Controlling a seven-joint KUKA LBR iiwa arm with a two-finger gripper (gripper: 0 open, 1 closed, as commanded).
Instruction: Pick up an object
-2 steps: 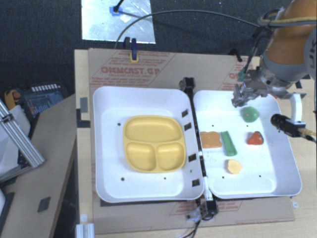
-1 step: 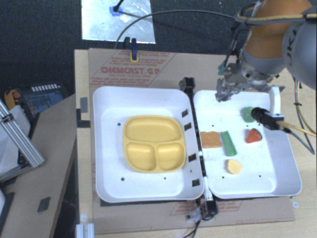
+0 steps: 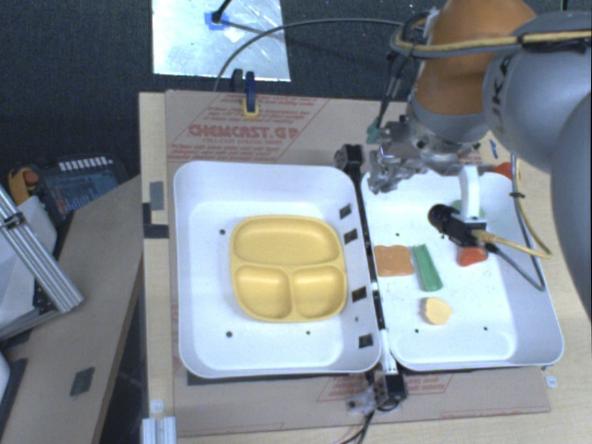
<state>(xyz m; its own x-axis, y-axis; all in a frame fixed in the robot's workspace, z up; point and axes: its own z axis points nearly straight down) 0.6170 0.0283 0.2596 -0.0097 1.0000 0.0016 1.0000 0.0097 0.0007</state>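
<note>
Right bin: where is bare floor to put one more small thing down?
In the right bin, the near strip below the yellow piece is bare, and so is the near right corner. The middle is crowded: orange slab, green stick and red piece lie close together, the pincer above the far left corner.
</note>
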